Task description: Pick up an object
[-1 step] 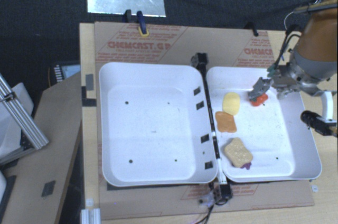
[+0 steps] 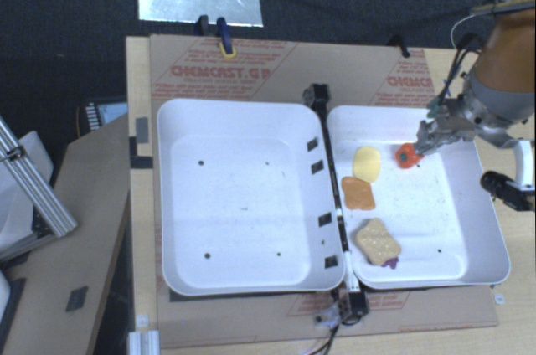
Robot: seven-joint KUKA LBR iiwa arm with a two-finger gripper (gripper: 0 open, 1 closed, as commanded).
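Hovering over the right white bin [image 2: 469,261], my gripper [image 2: 421,146] touches a small red-orange round toy [image 2: 407,156].
Whether my jaws are spread, I cannot tell; smooth yellow lump [image 2: 366,163], flat orange piece [image 2: 358,194], bumpy tan chunk [image 2: 378,241] lie nearby.

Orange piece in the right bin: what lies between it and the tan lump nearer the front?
Camera view: bare white bin floor separates the orange piece from the tan lump.

The arm [image 2: 507,52] runs off the right edge; a purple thing [image 2: 392,262] hides under the tan piece [image 2: 377,240]
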